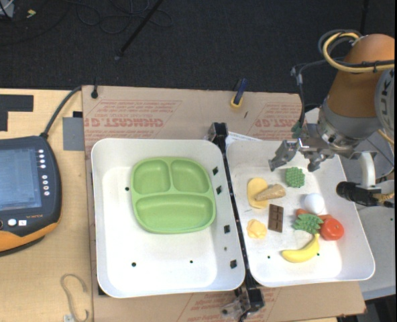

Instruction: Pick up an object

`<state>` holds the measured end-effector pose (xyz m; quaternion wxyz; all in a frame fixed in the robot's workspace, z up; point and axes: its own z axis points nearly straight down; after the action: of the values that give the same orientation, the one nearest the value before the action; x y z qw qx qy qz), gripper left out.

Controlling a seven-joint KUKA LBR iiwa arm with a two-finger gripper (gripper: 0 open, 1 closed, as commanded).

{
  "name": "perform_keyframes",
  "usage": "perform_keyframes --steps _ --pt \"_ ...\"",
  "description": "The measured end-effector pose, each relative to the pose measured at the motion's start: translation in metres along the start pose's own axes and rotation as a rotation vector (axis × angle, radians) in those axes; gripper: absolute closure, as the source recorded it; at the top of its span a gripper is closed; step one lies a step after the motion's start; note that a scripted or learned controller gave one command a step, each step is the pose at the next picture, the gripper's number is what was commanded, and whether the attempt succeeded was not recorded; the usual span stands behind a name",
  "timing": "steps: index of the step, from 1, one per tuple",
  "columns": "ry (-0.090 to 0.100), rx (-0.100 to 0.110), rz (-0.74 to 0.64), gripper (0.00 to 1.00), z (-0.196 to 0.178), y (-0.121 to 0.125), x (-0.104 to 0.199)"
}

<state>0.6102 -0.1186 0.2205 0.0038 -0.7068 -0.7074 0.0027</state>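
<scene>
Jaws look spread and empty, gripper [299, 155] hovering just far of the green broccoli piece [294, 177] in the right bin [359, 263] — crowded neighbours there, so a slanted descent could nudge it aside.

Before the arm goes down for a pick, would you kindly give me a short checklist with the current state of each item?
1. Gripper open: ok, its fingers are spread.
2. Gripper free of any object: ok, nothing sits between the fingers.
3. Gripper over the right bin: ok, it hangs above the far part of it.
4. A target close by: ok, the green broccoli piece lies just below the fingers.
5. Target clear of neighbours: ok, it lies apart from the white egg and the yellow cheese piece.
6. Height above the target: cannot tell from this slanted view.
</scene>
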Motion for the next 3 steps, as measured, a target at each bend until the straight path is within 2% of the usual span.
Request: perform_keyframes --steps 3 --pt "0.000 -0.005 0.001 0.00 0.135 -0.011 -0.004"
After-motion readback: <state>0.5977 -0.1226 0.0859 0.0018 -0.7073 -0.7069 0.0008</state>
